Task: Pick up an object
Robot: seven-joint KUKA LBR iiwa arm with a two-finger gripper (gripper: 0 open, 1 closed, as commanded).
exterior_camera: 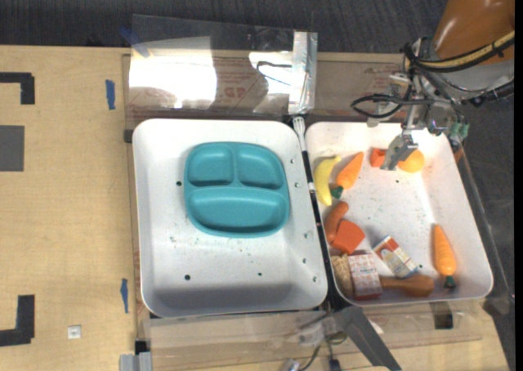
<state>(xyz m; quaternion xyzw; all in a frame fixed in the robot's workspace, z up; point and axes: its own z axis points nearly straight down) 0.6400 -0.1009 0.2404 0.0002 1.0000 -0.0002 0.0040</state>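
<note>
The gripper hung at the far end of the right bin, just beside a small orange fruit and a small orange-red piece; how far it was open could not be told. Near them lay a carrot and a yellow banana. Closer to the front lay a red-orange block, a small carton, and another carrot. The left bin held a teal divided plate. Both bins stood on the counter.

A small orange fruit lies at the right bin's far end.
</note>
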